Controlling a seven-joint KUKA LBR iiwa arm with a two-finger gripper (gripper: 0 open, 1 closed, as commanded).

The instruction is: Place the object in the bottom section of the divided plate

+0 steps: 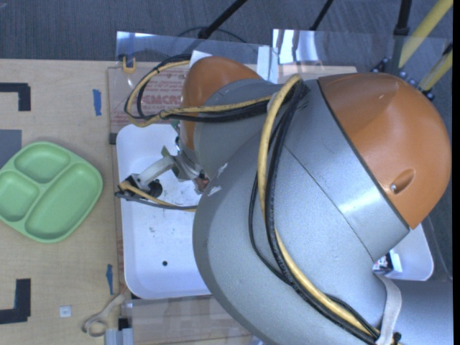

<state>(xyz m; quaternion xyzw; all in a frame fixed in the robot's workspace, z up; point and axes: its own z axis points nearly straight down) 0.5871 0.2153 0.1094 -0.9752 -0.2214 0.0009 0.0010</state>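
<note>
Task looks not yet begun. Green divided plate sits on the wooden worktop at view's left w/ all 3 sections bare, incl. the large btm section. Grey-and-orange arm reaches into the white bin beside the plate. Gripper is low inside it; open or closed, can't tell. Object's whereabouts unclear: 1 dark speck on bin floor, too small to ID. Pick, carry & placing all left. Count: 1 plate, 2 bins, 2nd bin's corner at right, 1 arm.

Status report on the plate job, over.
Gripper over the white bin, state unreadable. Divided plate on bench left of bin, bottom section not yet loaded. Arm covers much of the bin.
</note>
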